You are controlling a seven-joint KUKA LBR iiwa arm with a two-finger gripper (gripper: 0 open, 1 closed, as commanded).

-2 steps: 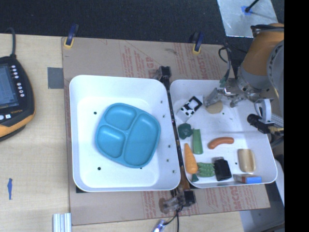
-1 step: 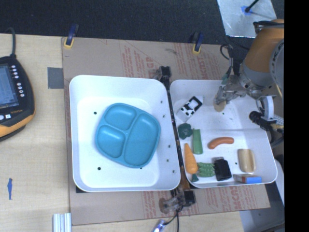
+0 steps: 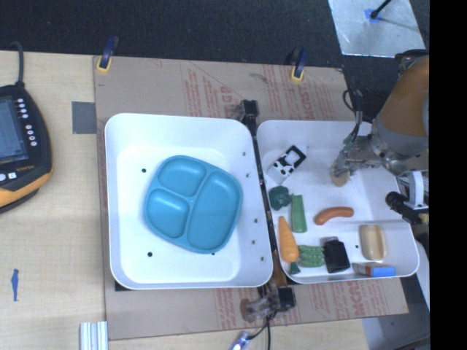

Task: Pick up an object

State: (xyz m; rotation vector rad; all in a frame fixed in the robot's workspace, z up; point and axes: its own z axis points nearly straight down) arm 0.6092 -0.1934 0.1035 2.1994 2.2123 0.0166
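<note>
Right now the end effector (image 3: 341, 172) is hovering in the right white bin (image 3: 315, 131), grip state unreadable; nearest target, the orange sausage-shaped toy (image 3: 333, 214), is lying just nearer. Centring over it before descending looks best.

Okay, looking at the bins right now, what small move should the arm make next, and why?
Probably shift the gripper a little toward the orange sausage before descending. The gripper sits over a bare patch of the right bin, and the sausage is the nearest object, lying apart from the others.
</note>
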